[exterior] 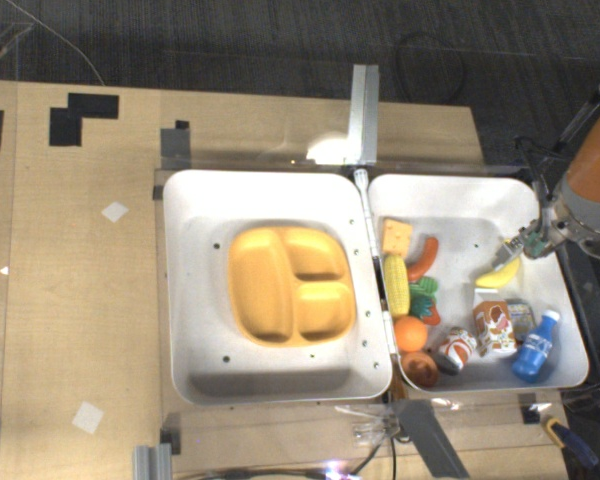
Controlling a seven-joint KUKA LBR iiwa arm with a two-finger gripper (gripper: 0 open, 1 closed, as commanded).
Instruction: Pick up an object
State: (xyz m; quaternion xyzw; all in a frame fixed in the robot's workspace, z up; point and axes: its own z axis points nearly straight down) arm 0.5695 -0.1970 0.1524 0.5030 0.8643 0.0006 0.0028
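- Gripper [529, 240]: at the right bin's [460, 196] three-o'clock wall; whether its fingers are apart or together cannot be told.
- Banana [500, 272]: just beside the gripper, at its seven o'clock; contact unclear.
- Carton [493, 328] and blue bottle [535, 346]: labels too small to read.
- Left bin [195, 268]: holds a yellow divided tray [290, 282].
- Surface: wooden bench [70, 298]; dark floor [230, 18] at twelve o'clock.

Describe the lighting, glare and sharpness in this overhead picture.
Camera view: even, soft light; a bright glare patch on the bench just behind the left bin; a soft shadow inside that bin's near wall, below the yellow tray; the toys in the right bin look slightly soft, the gripper small and indistinct.
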